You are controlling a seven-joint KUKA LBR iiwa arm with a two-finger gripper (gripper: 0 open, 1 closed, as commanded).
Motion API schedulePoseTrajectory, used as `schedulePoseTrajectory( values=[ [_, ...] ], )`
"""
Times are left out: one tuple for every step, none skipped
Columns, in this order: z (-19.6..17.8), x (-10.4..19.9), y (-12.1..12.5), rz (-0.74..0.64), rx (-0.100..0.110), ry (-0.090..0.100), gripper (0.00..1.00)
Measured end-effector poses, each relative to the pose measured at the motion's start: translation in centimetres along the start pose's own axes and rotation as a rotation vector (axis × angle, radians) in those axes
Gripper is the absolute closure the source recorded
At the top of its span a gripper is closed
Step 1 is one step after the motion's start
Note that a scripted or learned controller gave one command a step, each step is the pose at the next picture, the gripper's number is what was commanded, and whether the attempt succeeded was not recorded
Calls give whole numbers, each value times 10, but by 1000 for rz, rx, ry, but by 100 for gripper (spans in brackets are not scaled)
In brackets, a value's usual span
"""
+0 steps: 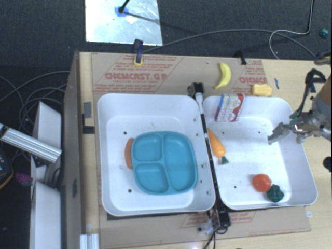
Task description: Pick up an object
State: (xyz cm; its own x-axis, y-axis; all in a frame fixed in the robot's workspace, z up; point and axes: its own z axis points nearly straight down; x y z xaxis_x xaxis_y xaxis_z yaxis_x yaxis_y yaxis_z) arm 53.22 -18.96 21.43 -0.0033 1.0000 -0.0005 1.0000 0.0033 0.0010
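The cardboard sheet (155,69) under the bins bears red print reading "CHEMCAST GP".

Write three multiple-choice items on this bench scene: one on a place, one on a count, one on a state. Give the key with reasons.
1. Where does the blue sectioned plastic plate lie?
A. in the left white bin
B. in the right white bin
C. on the cardboard

2. How many compartments does that plate have?
A. two
B. three
C. five

3. How does the small red-and-white carton stand?
A. flat on the floor of the bin, in its middle
B. propped against the back wall of the right white bin
C. between the pincer's fingers

Key: 1 A, the plate fills the floor of the left white bin. 2 B, two on top and one wide below. 3 B, it leans at the far rim, apart from the pincer.
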Motion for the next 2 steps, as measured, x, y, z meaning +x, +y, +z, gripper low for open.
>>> schedulePoseTrajectory(
  values=[
    [130,46,-34,1,-1,0,0],
    [47,-4,-36,3,-3,-2,0]
  ],
)
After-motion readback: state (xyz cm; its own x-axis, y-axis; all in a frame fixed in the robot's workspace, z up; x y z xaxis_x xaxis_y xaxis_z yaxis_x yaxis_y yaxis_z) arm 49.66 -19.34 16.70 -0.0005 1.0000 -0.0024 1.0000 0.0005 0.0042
